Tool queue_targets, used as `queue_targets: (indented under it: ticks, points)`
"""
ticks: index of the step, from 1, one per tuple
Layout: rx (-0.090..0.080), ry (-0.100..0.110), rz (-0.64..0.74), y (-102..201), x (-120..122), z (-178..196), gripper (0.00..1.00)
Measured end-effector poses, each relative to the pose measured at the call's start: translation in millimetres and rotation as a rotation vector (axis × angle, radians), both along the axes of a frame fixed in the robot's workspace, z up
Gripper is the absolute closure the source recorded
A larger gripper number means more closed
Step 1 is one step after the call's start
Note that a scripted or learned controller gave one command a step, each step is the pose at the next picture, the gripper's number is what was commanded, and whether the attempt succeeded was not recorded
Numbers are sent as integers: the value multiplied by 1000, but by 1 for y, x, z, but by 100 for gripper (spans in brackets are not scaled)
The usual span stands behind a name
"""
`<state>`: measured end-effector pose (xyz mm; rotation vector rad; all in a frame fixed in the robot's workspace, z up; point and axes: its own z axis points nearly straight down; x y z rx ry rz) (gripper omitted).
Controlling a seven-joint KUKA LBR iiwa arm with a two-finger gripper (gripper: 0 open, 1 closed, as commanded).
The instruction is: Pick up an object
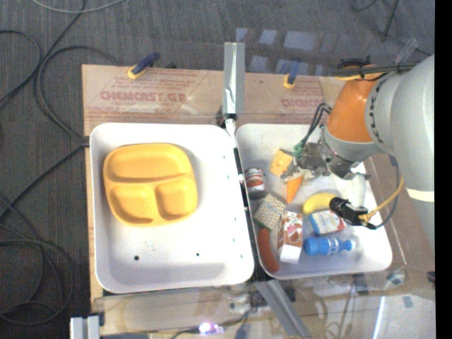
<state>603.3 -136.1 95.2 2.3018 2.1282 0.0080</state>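
Observation:
The right bin (378, 256) holds several small items: a yellow cheese wedge (280, 163), an orange carrot piece (293, 187), a banana (320, 202), a blue bottle (329, 246), a red and white carton (290, 234), a small can (255, 180), a speckled pad (269, 209) and a red sausage (266, 253). My gripper (306, 161) hangs low in the back of this bin, just right of the cheese wedge and above the carrot piece. The grey wrist and orange band cover much of it.
The left bin (113, 260) carries a yellow compartment tray (150, 182) in its back left part. A blue and white box (326, 222) lies between banana and bottle. A metal bar (232, 83) stands behind the bins' shared edge. Cables trail across the floor at left.

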Motion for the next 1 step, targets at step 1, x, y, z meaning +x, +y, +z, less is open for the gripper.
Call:
queue_targets:
  ticks: [1]
  points:
    - [2, 14, 86, 36, -12, 119, 100]
